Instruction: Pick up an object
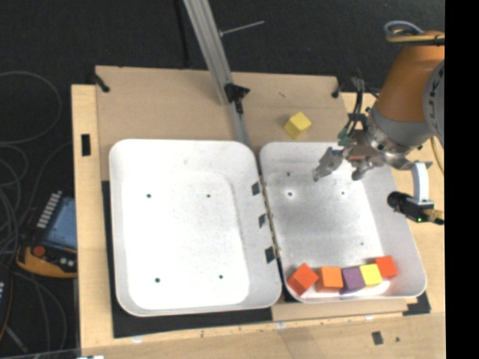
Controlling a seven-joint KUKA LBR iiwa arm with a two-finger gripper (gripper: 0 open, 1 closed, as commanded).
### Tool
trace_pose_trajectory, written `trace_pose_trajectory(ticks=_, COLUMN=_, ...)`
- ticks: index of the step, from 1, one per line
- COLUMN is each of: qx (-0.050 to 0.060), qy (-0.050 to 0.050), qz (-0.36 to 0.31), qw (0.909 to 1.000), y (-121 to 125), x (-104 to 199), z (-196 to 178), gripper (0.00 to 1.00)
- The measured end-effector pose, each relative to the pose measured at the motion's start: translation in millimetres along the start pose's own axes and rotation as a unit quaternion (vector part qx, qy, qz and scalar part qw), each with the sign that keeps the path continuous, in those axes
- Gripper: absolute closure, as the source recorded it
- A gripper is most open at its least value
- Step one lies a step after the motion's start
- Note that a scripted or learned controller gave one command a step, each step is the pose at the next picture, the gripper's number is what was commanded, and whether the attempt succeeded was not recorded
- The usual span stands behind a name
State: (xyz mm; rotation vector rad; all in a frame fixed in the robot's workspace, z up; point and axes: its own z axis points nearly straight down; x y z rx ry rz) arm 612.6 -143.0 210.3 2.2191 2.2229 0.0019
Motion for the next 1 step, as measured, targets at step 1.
trace_pose_trajectory(ticks=1, qx=0.004, qy=0.001, qz=0.001, qw=1.0000, y=-82.4, x=47.4, z=33.1, gripper=0.00)
